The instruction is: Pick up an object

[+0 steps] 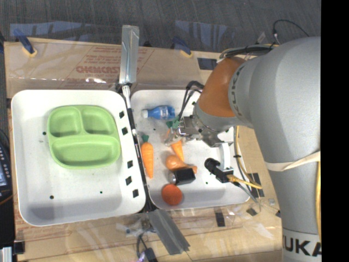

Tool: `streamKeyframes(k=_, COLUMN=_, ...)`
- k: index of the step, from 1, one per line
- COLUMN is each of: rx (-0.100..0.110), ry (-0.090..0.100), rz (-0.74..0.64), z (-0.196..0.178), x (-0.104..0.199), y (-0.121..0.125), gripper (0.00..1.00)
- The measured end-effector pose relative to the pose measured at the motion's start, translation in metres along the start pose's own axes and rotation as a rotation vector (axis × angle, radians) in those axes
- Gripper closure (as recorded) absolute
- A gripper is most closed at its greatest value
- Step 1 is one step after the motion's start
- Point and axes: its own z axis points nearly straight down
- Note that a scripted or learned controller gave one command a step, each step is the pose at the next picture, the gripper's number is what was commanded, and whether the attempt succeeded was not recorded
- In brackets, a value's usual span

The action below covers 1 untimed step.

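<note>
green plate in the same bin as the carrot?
No, the green divided plate sits in the view's left bin, while the carrot lies in the right bin beside the dividing wall.

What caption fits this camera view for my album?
Grey robot arm reaches into right white bin near orange carrot; green divided plate lies in left white bin.

"UKA" on arm [286, 113]; red "CHEMCAS.." on bench sheet [54, 64].

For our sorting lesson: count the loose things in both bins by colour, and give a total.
Green: 1, plate
Blue: 1, bottle
Orange: 3, left carrot, right carrot, lump
Red-orange: 1, ball
Black: 1, block
Total: 7
</note>
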Motion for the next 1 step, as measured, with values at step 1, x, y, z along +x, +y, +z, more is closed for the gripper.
streamKeyframes(k=1, rx=-0.002, ry=0.001, rz=0.002, z=-0.1013, x=0.0475, y=-0.0484, gripper=1.0)
